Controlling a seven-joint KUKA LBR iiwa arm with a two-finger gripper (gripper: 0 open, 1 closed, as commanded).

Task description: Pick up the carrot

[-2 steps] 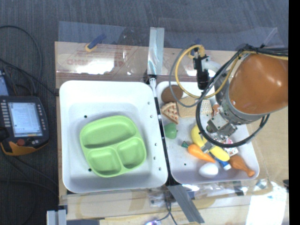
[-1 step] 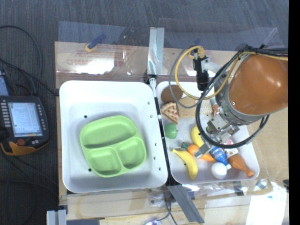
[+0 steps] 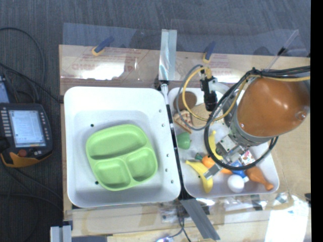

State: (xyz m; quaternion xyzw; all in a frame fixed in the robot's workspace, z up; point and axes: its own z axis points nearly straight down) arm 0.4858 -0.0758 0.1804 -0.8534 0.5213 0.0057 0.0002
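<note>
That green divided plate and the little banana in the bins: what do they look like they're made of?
The green divided plate looks like moulded plastic: one even colour, rounded compartment walls, a soft matte sheen. The banana seems to be toy plastic too, uniformly yellow and smooth, though at this size foam or rubber can't be ruled out.

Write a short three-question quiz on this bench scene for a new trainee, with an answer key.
1. True or false: the green plate lies in the same bin as the banana.
2. Which bin is the arm above: A) the left bin, B) the right bin, C) neither?
3. Fill in: the white egg lies between the banana and the ____ toy at the right bin's lower right corner.

Key
1. False: the plate lies in the left bin, the banana in the right one.
2. B.
3. Orange: the orange toy lies just right of the egg.
</note>
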